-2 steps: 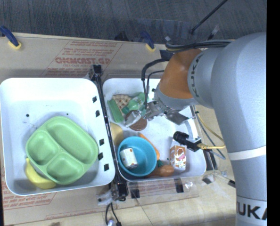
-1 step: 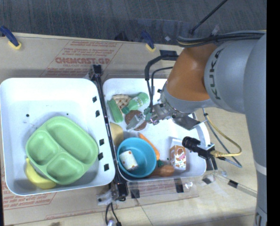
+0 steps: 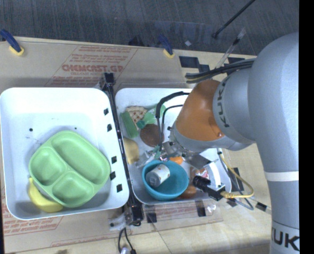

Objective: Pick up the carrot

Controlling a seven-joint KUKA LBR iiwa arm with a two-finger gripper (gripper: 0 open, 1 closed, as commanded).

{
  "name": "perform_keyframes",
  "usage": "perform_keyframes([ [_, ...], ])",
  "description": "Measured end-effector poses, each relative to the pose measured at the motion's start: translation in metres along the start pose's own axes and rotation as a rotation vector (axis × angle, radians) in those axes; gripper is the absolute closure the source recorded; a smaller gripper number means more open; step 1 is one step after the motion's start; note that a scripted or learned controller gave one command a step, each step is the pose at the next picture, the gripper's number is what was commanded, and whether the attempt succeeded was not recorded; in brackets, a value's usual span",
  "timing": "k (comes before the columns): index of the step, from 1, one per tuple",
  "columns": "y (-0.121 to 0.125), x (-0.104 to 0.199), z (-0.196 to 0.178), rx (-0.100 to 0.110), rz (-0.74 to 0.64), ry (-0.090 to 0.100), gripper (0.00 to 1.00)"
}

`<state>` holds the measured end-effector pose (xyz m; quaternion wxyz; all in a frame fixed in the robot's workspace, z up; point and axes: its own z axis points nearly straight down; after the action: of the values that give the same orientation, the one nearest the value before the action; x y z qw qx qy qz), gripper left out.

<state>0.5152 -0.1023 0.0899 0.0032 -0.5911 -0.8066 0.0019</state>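
Green first, operator: at nine o'clock the left bin (image 3: 9, 142) carries a divided green tray (image 3: 70, 166), tipped because it rides on a yellow dish (image 3: 40, 201) poking out from under its seven-o'clock corner. Move toward centre and you cross into the right bin (image 3: 126, 97), which is crowded: a waffle-like piece (image 3: 136, 113) and a green item (image 3: 129, 125) near its top wall, a round brown thing (image 3: 150, 135) just under them, a pale yellowish piece (image 3: 131, 151) hugging the dividing wall. At about six o'clock sits a blue bowl (image 3: 167, 181) with a small grey-and-white object (image 3: 158, 175) inside it. Now the carrot (image 3: 176, 160): you can see a sliver of orange just beyond the bowl's one-o'clock rim, tucked under the wrist, with another orange scrap (image 3: 190, 191) at the bowl's four-o'clock side; which is the true carrot I can't say for sure. The gripper (image 3: 170, 153) is down right at that upper sliver, but the orange-banded arm (image 3: 210, 115) coming in from three o'clock hides it, so I cannot tell whether it is open, closed or holding anything. My read: you're at the grasp, not the lift.
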Motion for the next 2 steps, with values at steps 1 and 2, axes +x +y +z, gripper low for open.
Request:
perform_keyframes([
  [1, 0.002, 0.001, -0.011, 0.001, -0.013, 0.0, 1.0],
  [2, -0.043, -0.02, -0.068, -0.006, -0.321, -0.005, 1.0],
])
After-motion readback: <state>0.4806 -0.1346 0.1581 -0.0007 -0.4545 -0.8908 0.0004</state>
